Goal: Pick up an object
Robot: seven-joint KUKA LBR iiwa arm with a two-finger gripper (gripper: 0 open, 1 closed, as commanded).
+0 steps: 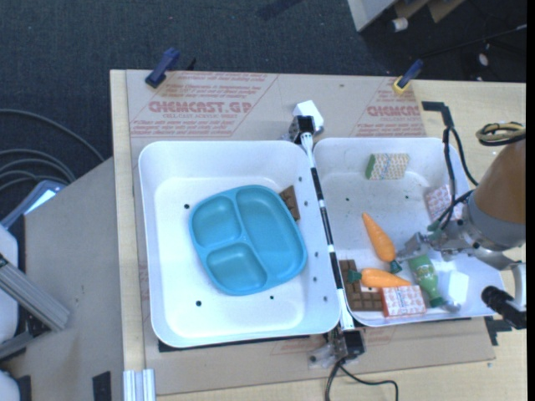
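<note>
hand [420, 245]: low in right bin [351, 161], fingers' state cannot be told | just beside carrot [379, 236], green bottle [425, 276] | left bin [159, 224]: blue plate [247, 239]

Bench [209, 107]: light wood surface partly covered by a brown printed sheet [201, 105]. Two shallow white bins rest on it side by side, touching: left bin [167, 307] and right bin [334, 153]. One blue clamp [161, 68] and one yellow clamp [408, 75] grip the far edge.
</note>
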